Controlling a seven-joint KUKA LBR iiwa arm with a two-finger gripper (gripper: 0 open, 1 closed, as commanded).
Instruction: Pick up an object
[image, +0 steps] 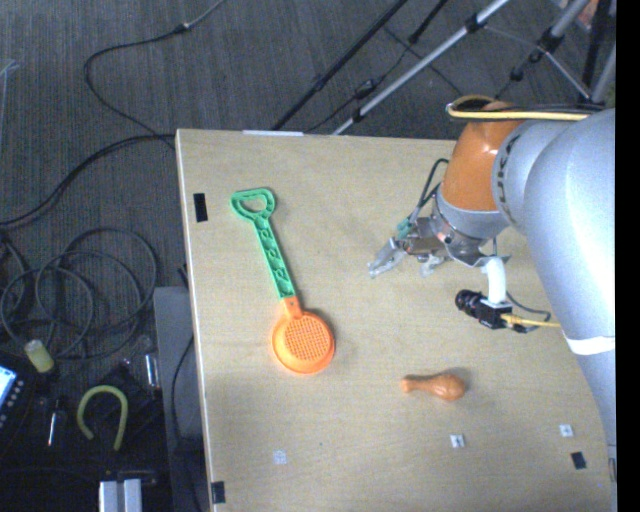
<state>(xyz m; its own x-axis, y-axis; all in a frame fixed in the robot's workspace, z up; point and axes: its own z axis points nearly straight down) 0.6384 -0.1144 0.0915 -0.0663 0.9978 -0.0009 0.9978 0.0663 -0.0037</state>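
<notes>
The table (330, 190) is the largest thing here, a flat pale wood-grain board with a few small black and white marks near its edges, set over dark ribbed carpet.

The arm (560, 230) reaches in from three o'clock, smooth matte grey and rounded, with a glossy orange band (470, 175) above the wrist. A thin cable with a black plug (480, 308) hangs beneath the wrist.

The hand (388, 260) sits at the arm's tip, a little to the two o'clock side of the table's centre, and points toward nine o'clock. Its pale metallic fingers are spread somewhat apart with nothing between them, poised over bare wood.

The strainer toy (285, 290) lies flat toward nine o'clock from the hand and well apart from it. Its long axis runs from about eleven o'clock to five o'clock: a green plastic handle with a looped end and cut-out holes points to eleven, and a round orange mesh head sits at the five o'clock end.

The small orange plastic piece (436, 385), shaped like a drumstick or gourd, lies toward six o'clock from the hand. Its long axis is nearly level, narrow end toward nine o'clock, bulbous end toward three.
</notes>
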